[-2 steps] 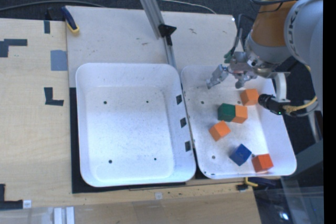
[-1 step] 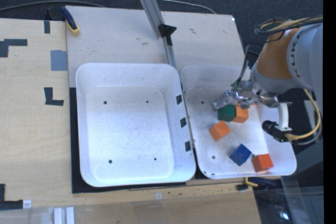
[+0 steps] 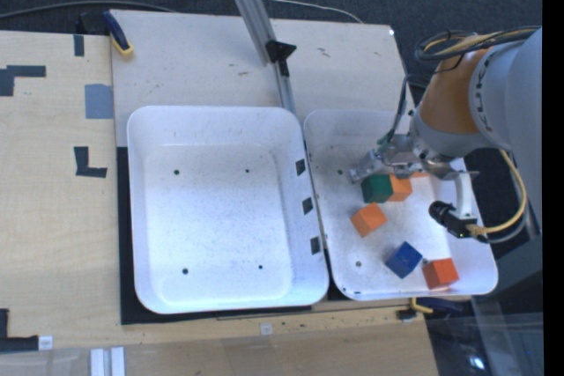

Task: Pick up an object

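Note:
My gripper [image 3: 381, 166] hangs low over the middle of the right bin [image 3: 335, 136], reaching in from the right. A green block [image 3: 377, 188] lies directly under its tip, partly covered by it. Touching the green block's right side is a small orange block [image 3: 402, 188]. Another orange block [image 3: 369, 219] lies just in front of them. Nearer the front edge are a blue block [image 3: 404, 260] and an orange-red block [image 3: 440, 273].
The left bin [image 3: 150, 189] adjoins the right one. A slanted metal pole [image 3: 251, 0] crosses the bench behind the bins. The arm's orange band [image 3: 449, 97] and black cables [image 3: 493, 224] overhang the right bin's right side.

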`<state>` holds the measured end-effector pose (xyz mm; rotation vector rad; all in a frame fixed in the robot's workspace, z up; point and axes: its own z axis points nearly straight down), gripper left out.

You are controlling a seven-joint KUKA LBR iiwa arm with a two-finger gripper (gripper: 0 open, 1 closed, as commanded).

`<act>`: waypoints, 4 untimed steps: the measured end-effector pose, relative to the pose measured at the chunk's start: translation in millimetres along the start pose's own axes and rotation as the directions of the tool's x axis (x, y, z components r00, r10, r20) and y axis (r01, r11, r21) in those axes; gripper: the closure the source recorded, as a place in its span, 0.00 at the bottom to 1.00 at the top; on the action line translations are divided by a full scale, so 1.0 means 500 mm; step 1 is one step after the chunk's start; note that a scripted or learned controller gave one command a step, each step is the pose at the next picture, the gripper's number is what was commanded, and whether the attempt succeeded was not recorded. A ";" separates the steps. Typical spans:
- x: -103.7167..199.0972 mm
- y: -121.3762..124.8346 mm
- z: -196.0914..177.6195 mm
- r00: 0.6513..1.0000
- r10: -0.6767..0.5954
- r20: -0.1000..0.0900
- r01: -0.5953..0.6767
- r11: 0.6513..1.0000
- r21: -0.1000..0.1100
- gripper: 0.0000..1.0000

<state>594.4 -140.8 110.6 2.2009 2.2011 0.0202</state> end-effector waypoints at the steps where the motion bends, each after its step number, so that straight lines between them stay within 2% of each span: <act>1: 0.034 -0.017 0.003 1.000 0.000 0.004 0.000 1.000 -0.007 0.00; 2: 0.038 -0.012 -0.021 1.000 -0.003 0.003 0.003 1.000 -0.014 1.00; 3: 0.038 -0.012 -0.020 1.000 -0.003 0.004 0.003 1.000 -0.015 0.00; 4: -0.018 0.062 0.037 1.000 -0.001 -0.008 0.001 1.000 0.025 0.00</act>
